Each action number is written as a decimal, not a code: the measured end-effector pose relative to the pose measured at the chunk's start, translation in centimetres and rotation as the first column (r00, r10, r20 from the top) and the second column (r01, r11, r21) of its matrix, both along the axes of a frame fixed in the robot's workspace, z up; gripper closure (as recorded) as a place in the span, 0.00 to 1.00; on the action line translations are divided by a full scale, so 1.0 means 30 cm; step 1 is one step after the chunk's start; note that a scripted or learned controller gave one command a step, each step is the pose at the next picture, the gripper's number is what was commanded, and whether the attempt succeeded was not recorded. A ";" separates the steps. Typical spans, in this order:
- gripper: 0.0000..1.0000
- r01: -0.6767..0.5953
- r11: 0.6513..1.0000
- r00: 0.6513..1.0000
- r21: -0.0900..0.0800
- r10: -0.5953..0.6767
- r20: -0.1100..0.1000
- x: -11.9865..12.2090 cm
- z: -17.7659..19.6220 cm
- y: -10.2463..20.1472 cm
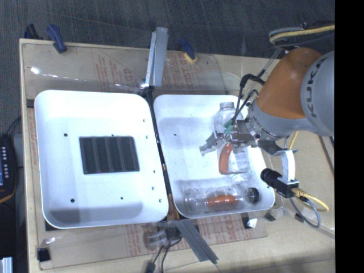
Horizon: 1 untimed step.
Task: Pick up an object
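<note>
The gripper (227, 138) sits low over the right bin (176, 152), in the bin's right half, directly above a clear plastic bottle (230, 152) with an orange-red label. Whether it is spread or closed, and whether it has hold of the bottle, cannot be told, because the wrist hardware covers that spot. The bottle lies roughly lengthwise from the bin's far side toward its near side, cap (227, 104) at the far end, and the gripper body crosses its upper middle.

A second clear bottle (219, 198), also with an orange label, lies on its side along the right bin's near wall, its dark cap (252, 195) pointing toward the bin's right corner. It is just beside the lower end of the first bottle; whether they touch is unclear.

The arm (296, 92), grey with an orange band, crosses the right bin's right rim. Cables (307, 201) trail on the bench beyond that rim.

Left of the right bin, touching it along a shared edge, is the left bin (57, 129), with a dark ribbed rectangle (108, 154) on its floor.
</note>
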<state>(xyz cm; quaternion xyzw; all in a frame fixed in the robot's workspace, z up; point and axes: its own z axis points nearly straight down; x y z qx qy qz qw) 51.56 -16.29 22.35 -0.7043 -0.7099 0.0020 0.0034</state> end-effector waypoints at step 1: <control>0.00 -0.010 1.000 1.000 0.000 0.010 -0.001 0.081 -0.194 -0.158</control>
